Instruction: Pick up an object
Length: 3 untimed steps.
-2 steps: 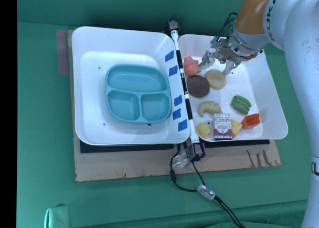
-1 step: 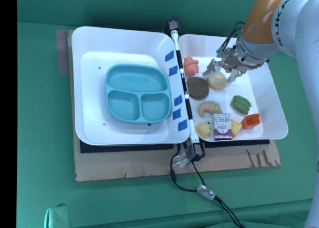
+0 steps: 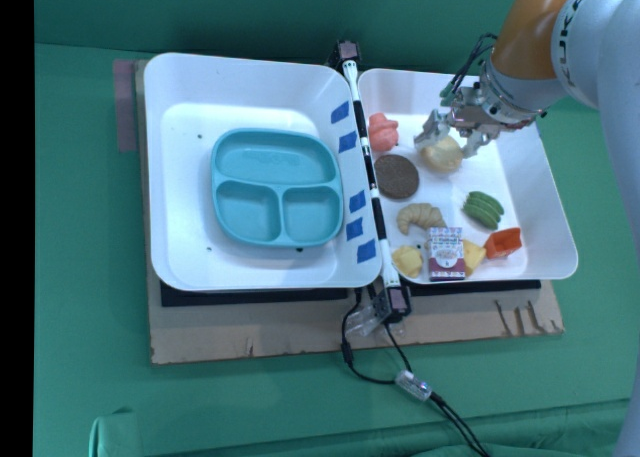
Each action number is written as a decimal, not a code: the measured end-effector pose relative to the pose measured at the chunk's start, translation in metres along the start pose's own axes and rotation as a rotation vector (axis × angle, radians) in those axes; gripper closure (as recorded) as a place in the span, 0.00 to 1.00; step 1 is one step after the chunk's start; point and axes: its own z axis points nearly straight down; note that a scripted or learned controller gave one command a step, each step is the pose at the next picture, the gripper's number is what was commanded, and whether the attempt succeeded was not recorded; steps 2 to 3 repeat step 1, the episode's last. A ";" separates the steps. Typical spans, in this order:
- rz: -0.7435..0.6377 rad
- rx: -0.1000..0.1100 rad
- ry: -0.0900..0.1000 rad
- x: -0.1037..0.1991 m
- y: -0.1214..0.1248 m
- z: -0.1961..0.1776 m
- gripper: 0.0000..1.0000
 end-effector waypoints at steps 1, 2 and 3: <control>-0.008 0.020 0.008 0.067 -0.057 -0.091 1.00; -0.008 0.020 0.008 0.067 -0.057 -0.091 1.00; -0.008 0.020 0.008 0.067 -0.057 -0.091 1.00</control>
